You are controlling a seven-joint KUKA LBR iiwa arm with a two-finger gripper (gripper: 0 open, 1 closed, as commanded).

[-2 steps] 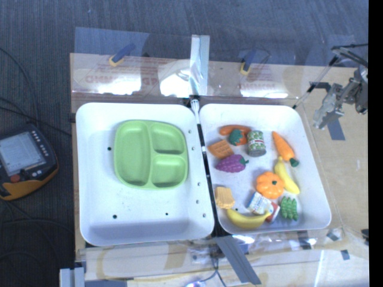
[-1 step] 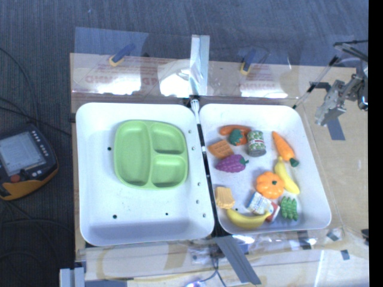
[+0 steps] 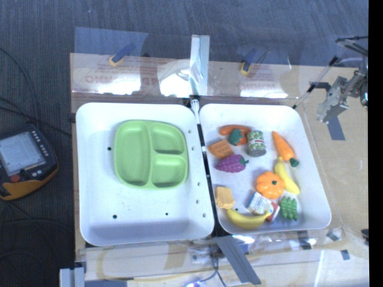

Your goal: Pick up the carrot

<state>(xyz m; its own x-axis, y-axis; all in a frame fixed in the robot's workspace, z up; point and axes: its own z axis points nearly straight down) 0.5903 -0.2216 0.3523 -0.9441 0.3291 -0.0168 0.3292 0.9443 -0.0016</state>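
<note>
The carrot [image 3: 283, 146] is orange with a small green tip. It lies at a slant in the right bin [image 3: 308, 136], near the bin's right wall, with its green end toward the front. A yellow banana piece [image 3: 286, 177] touches its lower end and a small can [image 3: 257, 143] stands just to its left. My gripper [image 3: 331, 105] hangs at the view's right edge, outside the bin and above the bare bench. It is well up and to the right of the carrot, with nothing seen in it.
The right bin also holds a purple grape bunch [image 3: 231, 163], an orange fruit [image 3: 270, 185], a big banana [image 3: 246, 219], green peas [image 3: 289, 207], a waffle [image 3: 219, 149] and other toys. A green divided plate [image 3: 151, 153] sits in the left bin [image 3: 96, 208].
</note>
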